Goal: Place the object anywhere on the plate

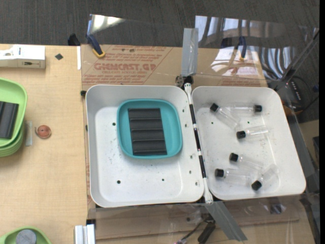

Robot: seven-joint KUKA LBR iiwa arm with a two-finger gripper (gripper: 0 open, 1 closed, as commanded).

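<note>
Wood bench [45, 187], dark carpet at frame top. Left bin [101, 177] holds teal plate [150, 128] with black ridged insert; right bin [289, 136] holds six clear vials [247, 133], scattered. Green tray [10, 118] at left edge.

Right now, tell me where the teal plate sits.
In the camera view, the teal plate lies in the left white bin, toward its upper middle, holding a dark ribbed insert; the capped clear tubes lie in the right bin.
</note>
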